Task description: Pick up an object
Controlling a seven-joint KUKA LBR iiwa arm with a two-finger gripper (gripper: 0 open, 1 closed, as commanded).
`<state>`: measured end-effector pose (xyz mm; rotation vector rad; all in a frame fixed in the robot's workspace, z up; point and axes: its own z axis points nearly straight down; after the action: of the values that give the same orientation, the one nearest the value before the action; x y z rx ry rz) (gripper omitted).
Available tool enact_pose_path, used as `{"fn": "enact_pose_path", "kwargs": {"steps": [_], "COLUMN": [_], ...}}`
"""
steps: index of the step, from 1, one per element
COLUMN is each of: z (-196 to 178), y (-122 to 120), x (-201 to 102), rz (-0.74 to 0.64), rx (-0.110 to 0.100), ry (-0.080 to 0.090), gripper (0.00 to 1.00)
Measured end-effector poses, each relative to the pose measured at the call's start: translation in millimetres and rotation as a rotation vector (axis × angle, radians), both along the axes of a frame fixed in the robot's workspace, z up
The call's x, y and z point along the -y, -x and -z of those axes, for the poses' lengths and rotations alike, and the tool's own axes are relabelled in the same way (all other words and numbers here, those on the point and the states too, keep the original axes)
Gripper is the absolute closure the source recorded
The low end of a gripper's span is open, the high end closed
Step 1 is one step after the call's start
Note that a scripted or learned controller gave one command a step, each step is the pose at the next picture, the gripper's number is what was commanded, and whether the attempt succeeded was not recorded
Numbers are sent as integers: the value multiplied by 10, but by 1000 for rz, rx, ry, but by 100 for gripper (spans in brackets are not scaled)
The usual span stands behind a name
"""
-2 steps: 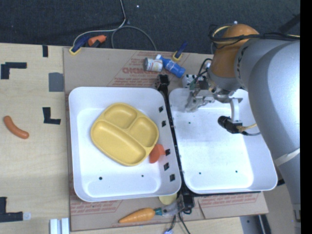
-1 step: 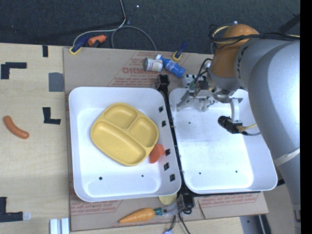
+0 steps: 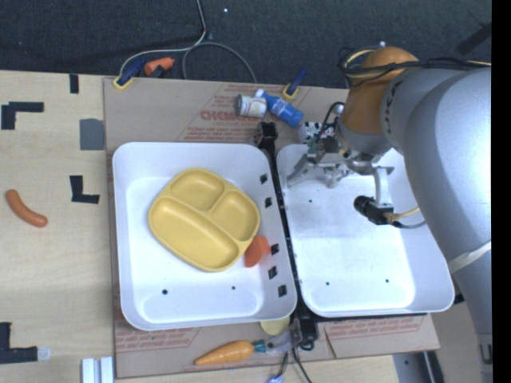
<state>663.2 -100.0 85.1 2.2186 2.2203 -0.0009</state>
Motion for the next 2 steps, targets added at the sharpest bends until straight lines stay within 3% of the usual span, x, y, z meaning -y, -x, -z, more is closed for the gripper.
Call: {"fn": "enact_pose_path", "kwargs": {"steps": [1,2], "z": [-8,-3], "y": [117,-61], "x": [-42,27], "rz": [1,-2], "rx": [1,0], "ry": [1,-3], "gripper": [0,0]}}
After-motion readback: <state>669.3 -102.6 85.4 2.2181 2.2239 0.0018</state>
